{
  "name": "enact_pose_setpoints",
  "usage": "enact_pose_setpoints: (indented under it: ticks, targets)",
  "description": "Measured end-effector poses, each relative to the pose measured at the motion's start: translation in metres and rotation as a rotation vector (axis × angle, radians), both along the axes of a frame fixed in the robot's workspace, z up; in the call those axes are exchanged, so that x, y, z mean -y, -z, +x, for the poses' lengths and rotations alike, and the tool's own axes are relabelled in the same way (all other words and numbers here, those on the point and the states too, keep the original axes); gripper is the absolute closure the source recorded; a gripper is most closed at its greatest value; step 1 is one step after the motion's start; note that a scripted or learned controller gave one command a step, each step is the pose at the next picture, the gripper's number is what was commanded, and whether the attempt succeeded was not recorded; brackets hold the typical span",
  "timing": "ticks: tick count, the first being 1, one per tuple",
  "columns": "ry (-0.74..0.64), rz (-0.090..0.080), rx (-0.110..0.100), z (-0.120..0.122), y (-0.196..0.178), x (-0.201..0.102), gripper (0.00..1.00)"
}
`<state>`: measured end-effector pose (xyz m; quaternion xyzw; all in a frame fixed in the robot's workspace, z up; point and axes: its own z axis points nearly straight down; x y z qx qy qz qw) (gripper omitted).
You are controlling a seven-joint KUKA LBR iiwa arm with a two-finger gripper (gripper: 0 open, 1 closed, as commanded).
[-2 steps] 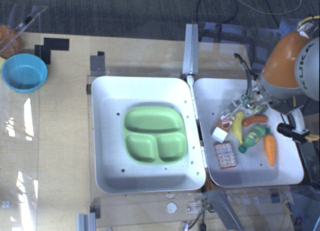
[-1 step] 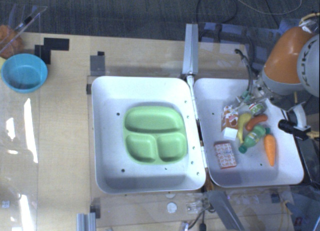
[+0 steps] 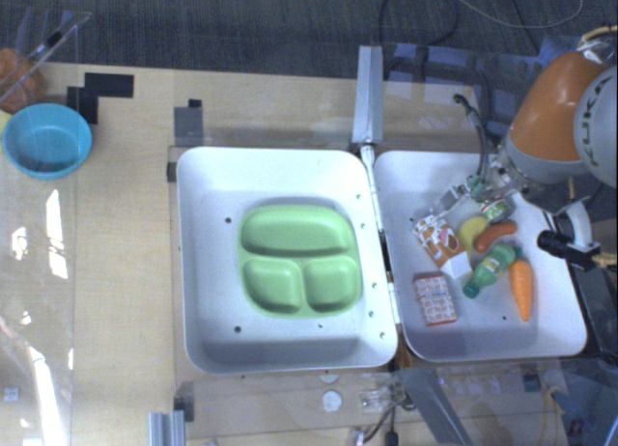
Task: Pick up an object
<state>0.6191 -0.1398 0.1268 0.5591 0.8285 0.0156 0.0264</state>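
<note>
The right bin (image 3: 550,338) holds a cluster of small items: an orange-and-white snack packet (image 3: 436,237), a yellow piece (image 3: 472,232), a red-orange sausage shape (image 3: 496,234), a green bottle (image 3: 490,271), an orange carrot (image 3: 521,289) and a flat red packet (image 3: 435,299). My gripper (image 3: 480,189) hangs over the bin's upper middle, just above the yellow piece and the snack packet. The arm with its orange band (image 3: 546,121) comes in from the upper right. A clear wrapper lies partly under the gripper.
In the left bin (image 3: 203,270) lies a green three-compartment tray (image 3: 297,258). A metal divider (image 3: 368,97) runs between the bins at the back. A blue bowl (image 3: 46,140) sits on the bench at the far left.
</note>
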Motion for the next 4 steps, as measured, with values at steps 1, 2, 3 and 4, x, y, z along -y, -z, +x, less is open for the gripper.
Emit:
enact_pose_setpoints:
  ticks: [1,2,3,4]
  targets:
    - [0.14,0.01,-0.014,0.013,0.017,0.018,0.0]
    - [-0.004,-0.006,-0.004,-0.006,0.016,-0.034,0.0]
    - [-0.04,-0.003,-0.015,-0.035,0.014,-0.02,0.0]
    - [-0.044,-0.001,-0.004,-0.031,-0.001,-0.023,1.0]
